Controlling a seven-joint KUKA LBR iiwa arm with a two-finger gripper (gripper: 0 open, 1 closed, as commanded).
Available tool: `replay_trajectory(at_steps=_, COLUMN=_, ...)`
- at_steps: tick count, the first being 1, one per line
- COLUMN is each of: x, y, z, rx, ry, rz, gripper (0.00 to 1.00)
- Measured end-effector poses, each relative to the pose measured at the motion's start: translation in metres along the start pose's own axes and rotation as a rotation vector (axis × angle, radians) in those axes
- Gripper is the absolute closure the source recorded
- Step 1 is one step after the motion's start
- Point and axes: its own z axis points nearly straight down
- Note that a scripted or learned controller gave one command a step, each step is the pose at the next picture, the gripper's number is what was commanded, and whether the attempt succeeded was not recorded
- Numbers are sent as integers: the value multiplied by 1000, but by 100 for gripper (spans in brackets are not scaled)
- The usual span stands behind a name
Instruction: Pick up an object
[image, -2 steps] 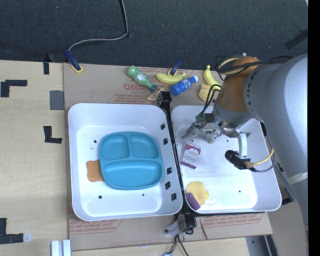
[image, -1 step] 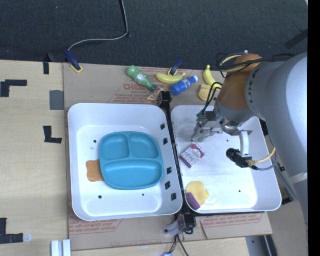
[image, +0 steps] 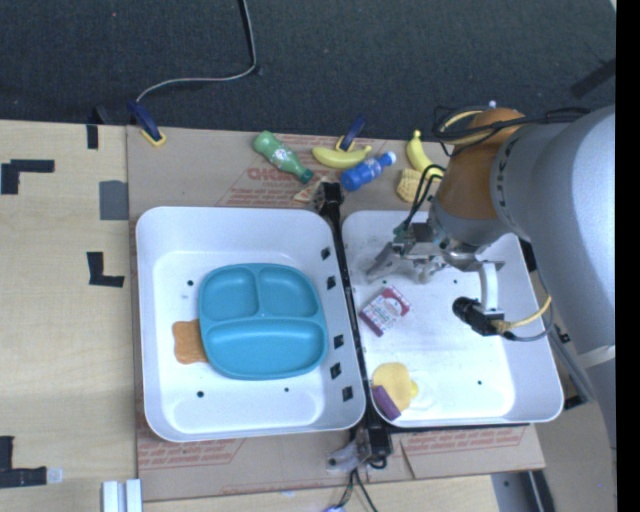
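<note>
Right bin (image: 520, 395): gripper (image: 392, 258) low, fingers spread, gripping nothing
Just below gripper: small packet (image: 384, 310)
Left bin (image: 165, 400): blue divided plate (image: 262, 320)

In the right bin (image: 520, 395), a small packet (image: 384, 310) with a pink-and-white label lies flat, tilted, near the wall shared with the left bin. A yellow, rounded object with a purple part (image: 392, 388) rests in that bin's near-left corner, apart from the packet.
</note>
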Motion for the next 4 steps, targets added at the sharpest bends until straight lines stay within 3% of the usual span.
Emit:
replay_trajectory(at_steps=1, x=5, y=-20, z=9, rx=-3, ry=-1, rz=2, gripper=0)
replay_trajectory(at_steps=2, x=6, y=41, z=10, rx=0, ry=1, rz=1, gripper=0)
replay_trajectory(at_steps=4, x=-4, y=3, z=9, rx=-1, ry=0, rz=0, gripper=0)
